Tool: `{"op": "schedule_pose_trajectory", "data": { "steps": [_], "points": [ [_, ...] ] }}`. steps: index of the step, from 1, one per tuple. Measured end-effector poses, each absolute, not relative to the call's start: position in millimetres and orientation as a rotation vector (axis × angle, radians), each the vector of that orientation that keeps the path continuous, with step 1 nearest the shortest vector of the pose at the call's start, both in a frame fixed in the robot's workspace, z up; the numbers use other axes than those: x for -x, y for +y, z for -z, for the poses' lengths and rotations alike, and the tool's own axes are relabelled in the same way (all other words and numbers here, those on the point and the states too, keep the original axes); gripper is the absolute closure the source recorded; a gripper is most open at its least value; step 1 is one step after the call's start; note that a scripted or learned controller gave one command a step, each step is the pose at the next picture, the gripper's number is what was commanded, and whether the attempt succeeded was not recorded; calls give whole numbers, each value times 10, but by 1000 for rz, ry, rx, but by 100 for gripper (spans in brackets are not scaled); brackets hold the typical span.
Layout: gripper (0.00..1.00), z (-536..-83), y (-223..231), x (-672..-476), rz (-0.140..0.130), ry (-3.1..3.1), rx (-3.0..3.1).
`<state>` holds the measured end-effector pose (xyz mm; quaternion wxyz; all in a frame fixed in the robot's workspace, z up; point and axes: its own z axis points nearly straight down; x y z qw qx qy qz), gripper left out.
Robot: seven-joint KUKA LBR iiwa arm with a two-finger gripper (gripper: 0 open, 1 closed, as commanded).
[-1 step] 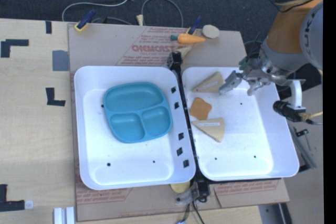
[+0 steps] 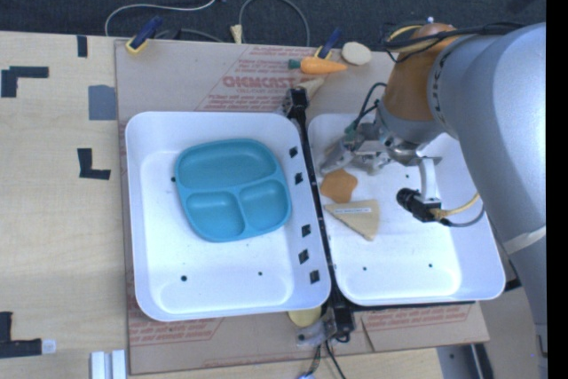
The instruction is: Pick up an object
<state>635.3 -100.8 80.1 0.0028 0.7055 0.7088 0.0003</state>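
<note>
Nearest the camera, at the front edge of the surface [image 2: 53,280], a small yellowish object [image 2: 303,316] lay just below the seam where my two white bins met, partly tucked under a black clamp.

The left bin [image 2: 146,280] held a teal divided plate [image 2: 233,189], three compartments facing up, lying flat and slightly turned toward the bin's middle. The right bin [image 2: 417,284] held the things I could pick. A pale tan wedge [image 2: 357,217], shaped like a slice of cheese or bread, lay near the bin's left wall with its point toward the front. Just behind it, touching or nearly so, lay a rounder orange-brown piece [image 2: 338,185].

My end effector [image 2: 342,153] hung low over the back-left part of the right bin, its metal fingers reaching toward the divider. The orange-brown piece lay just in front of the fingertips and the wedge a little farther forward; nothing sat between the fingers that I could see. Whether they were spread or closed I could not tell from this angle. A black cable fitting [image 2: 417,205] dangled from my wrist over the middle of the bin.

Farther back, on the cardboard sheet [image 2: 222,75] beyond the bins, an orange toy carrot [image 2: 321,65] and a cream, egg-like object [image 2: 357,53] lay side by side.
</note>
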Motion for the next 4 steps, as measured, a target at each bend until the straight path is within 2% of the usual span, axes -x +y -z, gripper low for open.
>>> {"op": "schedule_pose_trajectory", "data": {
  "steps": [1, 2, 3, 4],
  "points": [
    [0, -850, -949, -6660, 15, 2228, -2224],
    [0, -866, -943, -6178, -1, 2219, -2218],
    [0, -871, -989, -5994, -6, 2219, -2215],
    [0, -858, -1024, -6479, -2, 2222, -2217]
  ]
}}
